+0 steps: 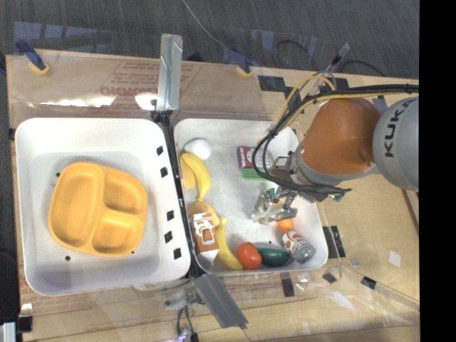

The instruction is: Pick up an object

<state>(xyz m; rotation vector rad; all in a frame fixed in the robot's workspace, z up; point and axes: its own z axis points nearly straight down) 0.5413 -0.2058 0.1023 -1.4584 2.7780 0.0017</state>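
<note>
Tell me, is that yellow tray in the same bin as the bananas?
No, the yellow tray lies in the left bin; the bananas are in the right one.

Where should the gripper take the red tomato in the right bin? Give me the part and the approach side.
Probably straight down from above, fingers closing across the round middle of the red tomato. A banana presses against its left and a dark green vegetable against its right, and the right bin wall runs close below, so the near-far axis looks freer, though tight.
</note>
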